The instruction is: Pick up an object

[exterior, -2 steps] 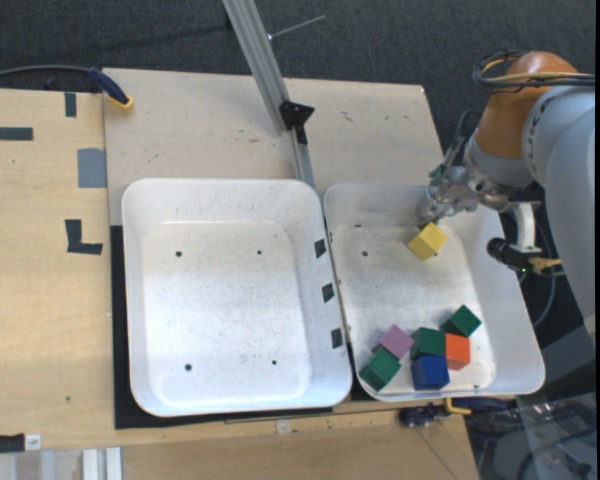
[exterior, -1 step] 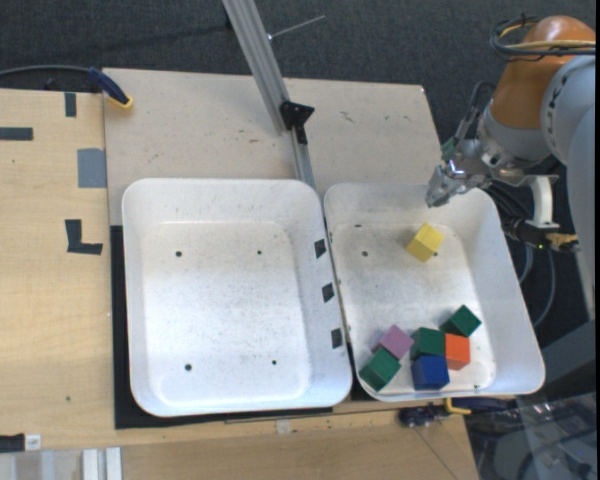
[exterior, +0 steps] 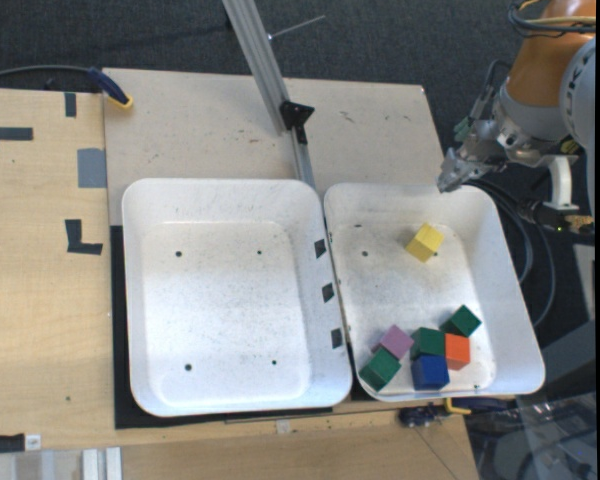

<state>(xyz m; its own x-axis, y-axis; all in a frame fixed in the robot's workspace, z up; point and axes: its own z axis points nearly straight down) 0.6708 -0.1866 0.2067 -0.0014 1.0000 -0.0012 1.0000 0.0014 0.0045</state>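
Your desk (exterior: 40, 268) carries two white bins side by side. Left bin (exterior: 140, 218) nearer desk's left edge. Right bin (exterior: 500, 258) holds seven small blocks. Your arm (exterior: 555, 58) sits above right bin's far right corner; jaws' tip (exterior: 450, 180) hangs over that bin's far rim, state cannot tell. Yellow block (exterior: 425, 241) lies apart toward far side. Near edge cluster: two dark green blocks (exterior: 380, 368), teal-green block (exterior: 465, 320), blue block (exterior: 430, 371), orange block (exterior: 458, 350), purple block (exterior: 395, 343).
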